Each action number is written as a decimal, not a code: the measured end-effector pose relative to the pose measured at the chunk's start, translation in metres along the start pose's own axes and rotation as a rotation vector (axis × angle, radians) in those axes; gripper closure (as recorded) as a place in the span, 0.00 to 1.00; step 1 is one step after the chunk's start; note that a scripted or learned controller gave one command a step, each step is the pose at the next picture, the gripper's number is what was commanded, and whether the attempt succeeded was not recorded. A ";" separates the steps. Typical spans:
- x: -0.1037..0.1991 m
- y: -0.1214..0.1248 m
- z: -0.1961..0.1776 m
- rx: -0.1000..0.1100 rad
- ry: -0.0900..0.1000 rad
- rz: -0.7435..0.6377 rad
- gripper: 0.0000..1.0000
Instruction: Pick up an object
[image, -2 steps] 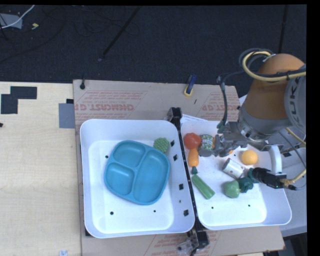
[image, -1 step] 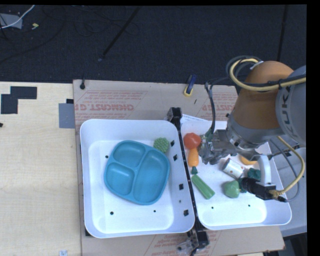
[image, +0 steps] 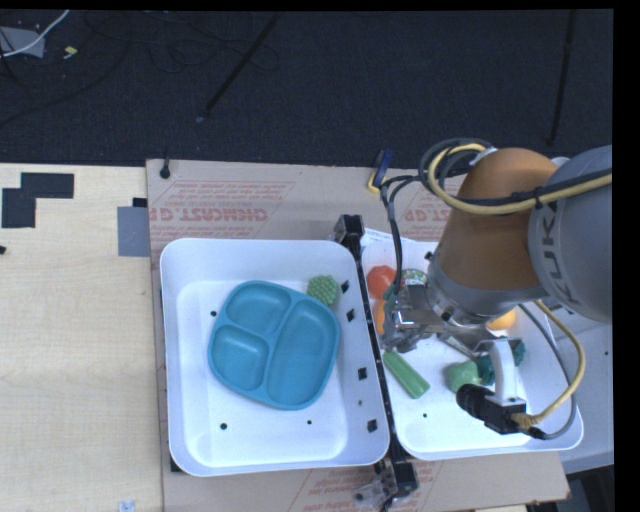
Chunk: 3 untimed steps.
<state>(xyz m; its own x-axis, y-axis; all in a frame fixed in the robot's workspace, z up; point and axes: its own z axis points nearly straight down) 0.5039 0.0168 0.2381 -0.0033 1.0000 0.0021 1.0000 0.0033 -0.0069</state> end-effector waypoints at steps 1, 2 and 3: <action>0.010 -0.001 0.001 -0.002 -0.001 0.000 1.00; 0.015 -0.011 0.009 -0.001 -0.002 0.005 1.00; 0.019 0.003 0.016 -0.002 -0.002 0.001 1.00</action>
